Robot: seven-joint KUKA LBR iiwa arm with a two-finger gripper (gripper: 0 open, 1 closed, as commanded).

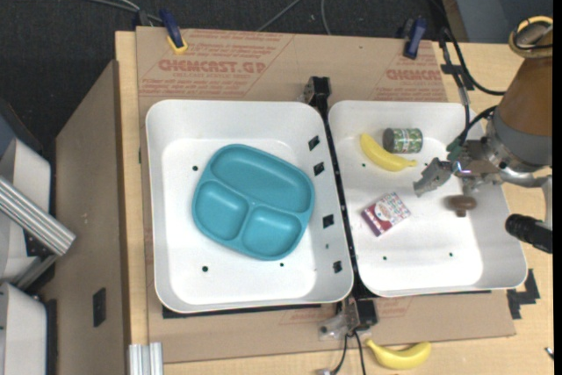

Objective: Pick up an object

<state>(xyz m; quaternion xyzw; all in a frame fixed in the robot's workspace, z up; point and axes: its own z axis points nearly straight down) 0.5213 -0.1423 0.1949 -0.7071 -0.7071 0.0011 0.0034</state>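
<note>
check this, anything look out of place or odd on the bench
One thing: a second banana lies outside both bins, on the bench's front edge below the right bin. The other banana, can and packet sit inside that bin.

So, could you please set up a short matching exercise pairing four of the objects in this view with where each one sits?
Things:
1. blue divided plate
2. banana
3. small can
4. second banana

Places:
A. on the bench in front of the bins, outside both
B. middle of the left bin
C. right bin, far side, touching the can's near edge
D. right bin, nearest its far wall

Pairs: 1-B, 2-C, 3-D, 4-A
</note>
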